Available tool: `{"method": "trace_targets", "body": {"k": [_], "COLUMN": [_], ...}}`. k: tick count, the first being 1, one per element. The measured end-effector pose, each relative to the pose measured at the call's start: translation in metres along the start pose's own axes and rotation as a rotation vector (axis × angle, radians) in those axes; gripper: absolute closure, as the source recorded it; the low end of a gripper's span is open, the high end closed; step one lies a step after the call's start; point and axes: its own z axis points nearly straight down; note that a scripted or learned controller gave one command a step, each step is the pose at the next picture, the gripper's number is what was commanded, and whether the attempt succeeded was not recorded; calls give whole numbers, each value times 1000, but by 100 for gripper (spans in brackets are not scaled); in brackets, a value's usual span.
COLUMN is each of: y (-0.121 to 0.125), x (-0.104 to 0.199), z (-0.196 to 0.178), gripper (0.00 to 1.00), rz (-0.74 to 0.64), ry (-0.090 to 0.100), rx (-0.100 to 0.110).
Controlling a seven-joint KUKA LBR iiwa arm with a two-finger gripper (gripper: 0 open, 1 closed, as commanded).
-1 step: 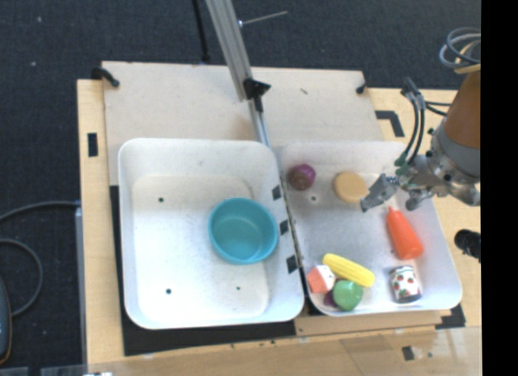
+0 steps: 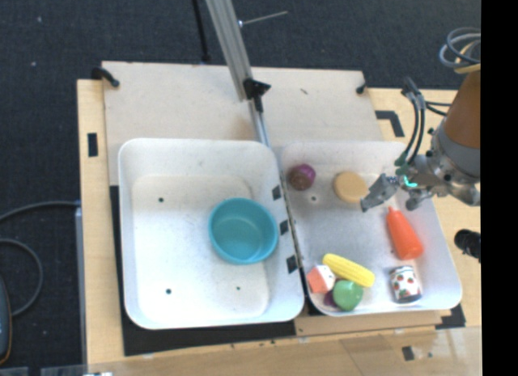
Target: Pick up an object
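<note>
My gripper point(image 2: 396, 191), jaws apart and holding nothing, hangs just above the carrot point(image 2: 403, 233) in the right bin point(image 2: 449, 277).

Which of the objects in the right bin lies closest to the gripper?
The orange carrot: its upper end lies just below the gripper. The tan round object is a little farther to the left, and the corn and the others lie farther down.

carrot point(image 2: 404, 234) — orange, lying flat | right bin, near its right wall | just below the claw point(image 2: 397, 192)
</note>
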Motion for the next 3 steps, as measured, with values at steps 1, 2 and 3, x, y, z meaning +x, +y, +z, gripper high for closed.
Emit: {"method": "trace_targets", "body": {"k": [1, 2, 3], "y": [-3, -8, -9], "x": [2, -1, -2], "z": [60, 122, 175], "gripper": [0, 0, 0], "rz": [3, 3, 4], "ry": [-1, -2, -2], "rx": [4, 8, 8]}}
